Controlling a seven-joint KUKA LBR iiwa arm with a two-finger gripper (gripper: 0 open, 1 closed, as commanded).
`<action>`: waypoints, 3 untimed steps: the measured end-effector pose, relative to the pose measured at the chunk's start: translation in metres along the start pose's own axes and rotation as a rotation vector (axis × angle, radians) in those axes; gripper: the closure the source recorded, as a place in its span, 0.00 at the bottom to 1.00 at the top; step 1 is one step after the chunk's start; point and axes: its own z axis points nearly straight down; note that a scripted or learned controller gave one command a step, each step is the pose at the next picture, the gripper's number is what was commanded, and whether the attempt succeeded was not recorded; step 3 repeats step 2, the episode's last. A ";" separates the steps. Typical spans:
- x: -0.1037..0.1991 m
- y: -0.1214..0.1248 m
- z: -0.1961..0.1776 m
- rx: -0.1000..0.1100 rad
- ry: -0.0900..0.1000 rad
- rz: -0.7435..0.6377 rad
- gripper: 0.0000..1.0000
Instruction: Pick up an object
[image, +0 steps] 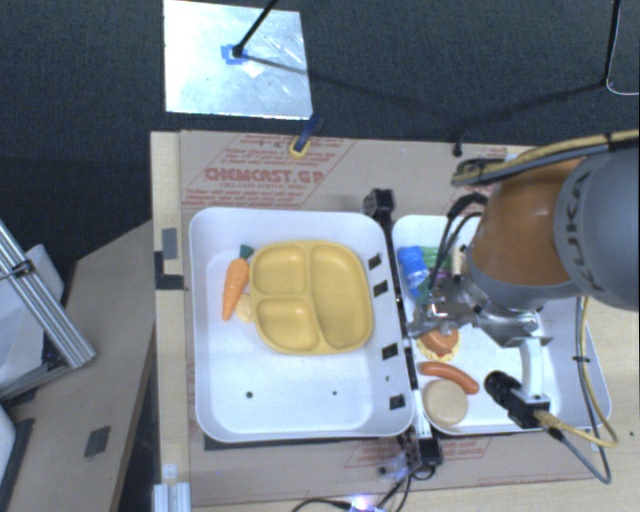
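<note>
The right bin (590, 390) holds a blue bottle (412, 268), an orange and white round toy (439, 342), a red sausage (450, 377) and a tan round bun (446, 402). My gripper (434, 318) hangs low over the left side of this bin, just above the orange round toy and below the blue bottle. The arm's wrist hides the gripper's tips. In the left bin (230, 400) lie a yellow divided plate (303, 297) and a toy carrot (234, 285) at its left.
A black divider with clips (393, 300) runs between the two bins. The grey arm body (540, 240) covers the upper right bin. A black cable fitting (515, 398) lies near the right bin's front. A shiny sheet (238, 58) lies beyond the bench.
</note>
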 end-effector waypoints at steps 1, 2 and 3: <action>0.003 -0.007 -0.009 -0.002 0.001 -0.003 1.00; -0.002 0.004 -0.020 -0.002 0.000 -0.003 1.00; -0.002 0.004 -0.020 -0.002 0.000 -0.003 1.00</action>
